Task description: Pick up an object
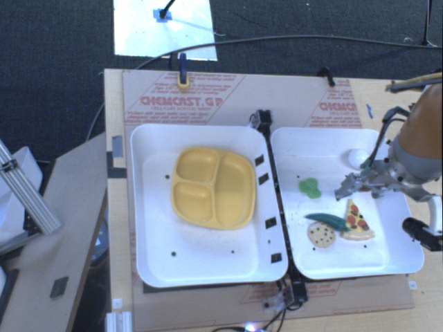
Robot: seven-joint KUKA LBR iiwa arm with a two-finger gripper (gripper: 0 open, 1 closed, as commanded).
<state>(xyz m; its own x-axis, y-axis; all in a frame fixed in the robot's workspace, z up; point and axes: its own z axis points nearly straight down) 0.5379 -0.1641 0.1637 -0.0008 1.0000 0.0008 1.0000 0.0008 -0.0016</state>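
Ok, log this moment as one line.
arm: over right white bin | gripper: above toy pizza slice, nothing seen held | nearby: small green piece, round cookie | left bin: yellow divided plate

Arm reaching from right, pincer low, pointing left

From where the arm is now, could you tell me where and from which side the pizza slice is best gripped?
The pizza slice lies flat in the right bin, tip pointing up-view, crust toward the near wall. Probably best to come straight down and pinch across its narrower middle, on the two straight sides. The dark green piece lies close on its left, so that finger has little room.
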